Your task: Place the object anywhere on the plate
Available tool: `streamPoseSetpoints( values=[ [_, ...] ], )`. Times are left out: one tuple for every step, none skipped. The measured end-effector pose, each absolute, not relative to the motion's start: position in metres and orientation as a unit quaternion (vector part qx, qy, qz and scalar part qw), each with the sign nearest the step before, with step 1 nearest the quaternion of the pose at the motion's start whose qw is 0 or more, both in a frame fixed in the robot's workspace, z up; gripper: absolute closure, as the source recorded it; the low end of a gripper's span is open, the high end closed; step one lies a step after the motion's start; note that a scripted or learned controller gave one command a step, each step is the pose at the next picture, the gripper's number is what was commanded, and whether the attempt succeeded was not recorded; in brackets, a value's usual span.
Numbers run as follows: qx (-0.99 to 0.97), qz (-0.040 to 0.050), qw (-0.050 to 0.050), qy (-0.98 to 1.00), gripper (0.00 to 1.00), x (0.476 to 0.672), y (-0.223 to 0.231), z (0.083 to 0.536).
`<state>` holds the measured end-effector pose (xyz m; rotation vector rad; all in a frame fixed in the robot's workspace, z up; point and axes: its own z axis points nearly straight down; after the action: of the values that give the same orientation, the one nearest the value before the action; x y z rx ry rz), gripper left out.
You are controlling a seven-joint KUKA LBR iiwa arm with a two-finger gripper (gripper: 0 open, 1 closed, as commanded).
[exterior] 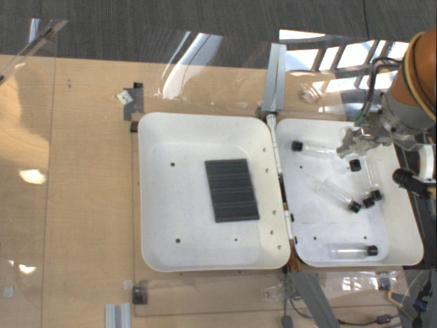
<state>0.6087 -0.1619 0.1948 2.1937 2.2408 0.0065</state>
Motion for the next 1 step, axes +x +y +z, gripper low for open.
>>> streamPoseSetpoints(
  values=[
    [0.556, 0.0019, 0.003, 0.831, 1.0, 0.6541, -0.0597, 0.1858]
  ],
)
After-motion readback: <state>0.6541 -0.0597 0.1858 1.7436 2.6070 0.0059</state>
